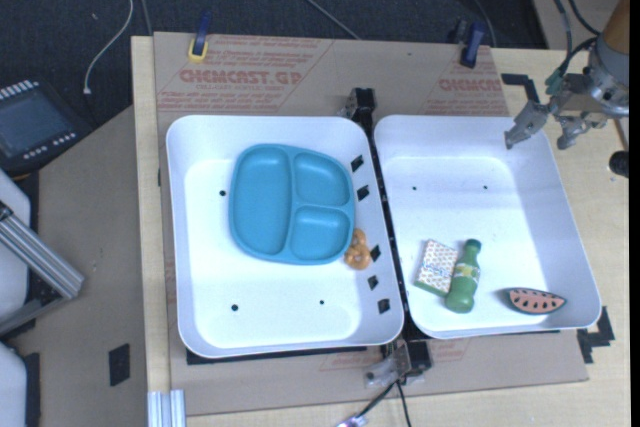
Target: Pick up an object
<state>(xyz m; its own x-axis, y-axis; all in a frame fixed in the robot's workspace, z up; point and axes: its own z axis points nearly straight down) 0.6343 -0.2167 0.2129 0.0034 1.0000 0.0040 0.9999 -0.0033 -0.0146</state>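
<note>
green bottle (463, 276) with yellow cap

Bench (150, 215) with two white bins (200, 315) side by side.

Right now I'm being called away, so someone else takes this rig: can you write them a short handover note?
Gripper: open, holding nothing, above the far right corner of the right bin.
Right bin, near end: green bottle beside a small patterned packet, watermelon slice toward the right corner.
Left bin: blue divided plate, with a small orange item at its right edge.
Done: nothing picked yet.
Left: come down on one object, close on it and lift. The bottle and packet lie close together; the watermelon slice looks the easier pick.
</note>
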